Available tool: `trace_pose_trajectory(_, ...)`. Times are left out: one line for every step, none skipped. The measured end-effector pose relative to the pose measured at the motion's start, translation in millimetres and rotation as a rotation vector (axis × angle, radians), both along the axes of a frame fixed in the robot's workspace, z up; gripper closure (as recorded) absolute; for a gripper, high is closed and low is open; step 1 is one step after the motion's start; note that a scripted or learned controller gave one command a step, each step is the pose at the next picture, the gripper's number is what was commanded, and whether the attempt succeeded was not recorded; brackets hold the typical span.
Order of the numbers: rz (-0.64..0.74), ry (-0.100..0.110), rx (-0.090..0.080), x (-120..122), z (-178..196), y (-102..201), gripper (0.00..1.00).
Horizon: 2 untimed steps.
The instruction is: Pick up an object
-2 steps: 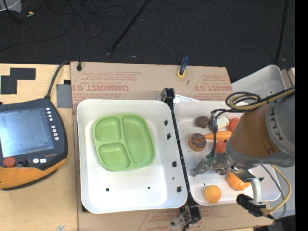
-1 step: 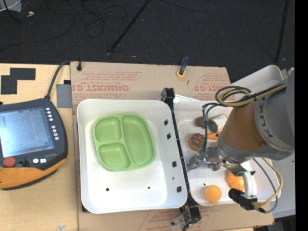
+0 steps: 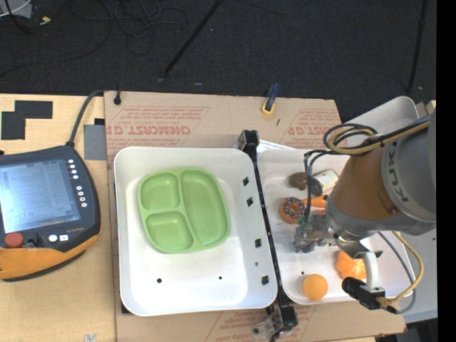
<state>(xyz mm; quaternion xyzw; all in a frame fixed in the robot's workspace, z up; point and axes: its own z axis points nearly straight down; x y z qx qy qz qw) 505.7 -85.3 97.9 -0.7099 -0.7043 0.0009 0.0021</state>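
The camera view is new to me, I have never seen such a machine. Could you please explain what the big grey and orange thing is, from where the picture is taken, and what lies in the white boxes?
The big thing is a robot arm, grey with an orange band, reaching in from the right. The one camera is fixed above the bench and looks down at a slant. Two shallow white bins sit side by side. The left bin holds a green divided plate. The right bin holds small items: an orange ball, a round brown doughnut-like piece and a dark lump. The gripper hangs low over the right bin; whether it holds anything cannot be told. The device at left is a control tablet.
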Motion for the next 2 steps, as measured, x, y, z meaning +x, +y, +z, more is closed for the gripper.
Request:
trace_pose_trajectory(0.014,-0.012,0.001,-30,159,55,1.0)
trace_pose_trajectory(0.013,-0.005,0.0,-30,210,110,1.0)
